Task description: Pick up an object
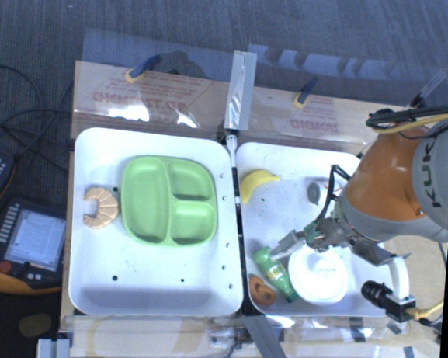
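My gripper (312,243) hangs low in the right bin (287,168), open, with nothing visible between its fingers. One silvery finger (286,244) splays out to the left, just above a green bottle (274,269) lying on the bin floor. A white round bowl (319,275) sits directly below and in front of the gripper. A yellow banana (255,182) lies at the bin's back left. A small brown object (262,291) rests at the front, beside the bottle. A small grey object (315,192) lies behind the wrist.
The left bin (90,279) holds a green divided plate (170,201) and a tan ring-shaped toy (101,207) at its left side. The orange-banded arm (391,185) covers the right bin's right part. A black fitting (381,296) sticks out at the front right.
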You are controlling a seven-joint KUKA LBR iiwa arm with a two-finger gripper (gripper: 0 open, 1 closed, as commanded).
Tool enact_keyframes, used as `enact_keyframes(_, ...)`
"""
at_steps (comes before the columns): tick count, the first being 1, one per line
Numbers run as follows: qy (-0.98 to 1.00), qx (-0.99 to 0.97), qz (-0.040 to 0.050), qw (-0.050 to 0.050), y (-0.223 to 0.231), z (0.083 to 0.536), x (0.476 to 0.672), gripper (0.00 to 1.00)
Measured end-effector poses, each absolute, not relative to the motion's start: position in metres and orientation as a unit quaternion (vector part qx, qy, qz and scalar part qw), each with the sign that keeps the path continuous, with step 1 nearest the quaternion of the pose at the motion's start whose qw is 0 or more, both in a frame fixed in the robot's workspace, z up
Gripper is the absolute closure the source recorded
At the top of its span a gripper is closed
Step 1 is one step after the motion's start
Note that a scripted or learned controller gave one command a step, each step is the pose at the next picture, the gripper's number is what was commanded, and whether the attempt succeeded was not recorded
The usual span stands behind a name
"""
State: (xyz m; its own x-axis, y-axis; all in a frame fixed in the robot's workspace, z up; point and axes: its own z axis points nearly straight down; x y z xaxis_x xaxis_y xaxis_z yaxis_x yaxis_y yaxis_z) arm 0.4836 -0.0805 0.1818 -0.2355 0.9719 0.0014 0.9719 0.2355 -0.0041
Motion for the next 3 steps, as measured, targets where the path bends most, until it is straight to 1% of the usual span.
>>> enact_keyframes(1,-0.756,-0.655,0.0008,0.001,-0.104,0.095,0.484,0.0)
enact_keyframes(2,-0.756,-0.655,0.0012,0.003,-0.103,0.102,0.484,1.0)
enact_keyframes(3,-0.726,-0.688,0.0021,0.001,-0.039,0.182,0.525,1.0)
